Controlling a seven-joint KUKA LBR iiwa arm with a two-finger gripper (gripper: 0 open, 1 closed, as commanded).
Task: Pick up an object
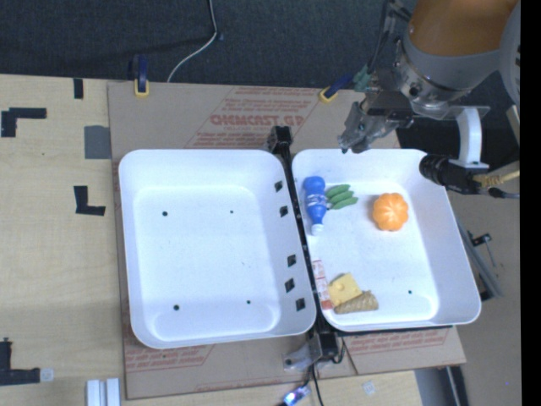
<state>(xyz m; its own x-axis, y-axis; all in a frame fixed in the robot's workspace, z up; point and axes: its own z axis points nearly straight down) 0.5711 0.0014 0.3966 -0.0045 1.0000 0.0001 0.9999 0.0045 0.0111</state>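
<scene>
The right bin holds an orange fruit, a blue and white bottle lying along its left wall, a green pea pod beside the bottle, a yellow cheese wedge and a tan cone-shaped piece near the front edge. My gripper hangs above the bin's far rim, up and left of the orange. Nothing shows between its fingers, which look close together.
The left bin stands beside the right one, joined by black clips along the shared edge. Both rest on a cardboard sheet. A black cylinder mount juts out at the right bin's far right corner.
</scene>
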